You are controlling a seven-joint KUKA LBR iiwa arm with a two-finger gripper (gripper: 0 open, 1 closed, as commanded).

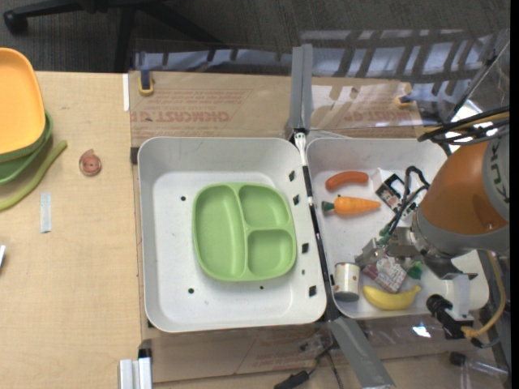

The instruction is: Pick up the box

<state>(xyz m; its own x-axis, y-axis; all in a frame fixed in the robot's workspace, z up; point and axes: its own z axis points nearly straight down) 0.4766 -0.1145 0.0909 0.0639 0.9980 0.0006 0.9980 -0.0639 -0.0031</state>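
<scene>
A small box [389, 275] with pink and white print lies in the right bin [357, 159], between a metal can [346, 280] and a banana [391, 297]. My gripper [383, 251] hangs low right over the box's upper edge and hides part of it. Whether it touches the box is not clear. The arm with its orange band [466, 197] comes in from the right over the bin's right side.
A carrot [355, 206] and a red sausage [347, 179] lie in the right bin's far part, beside a small black-and-white item [391, 188]. The left bin [162, 217] holds a green divided plate [244, 232]. Orange and green plates [16, 104] are stacked at far left.
</scene>
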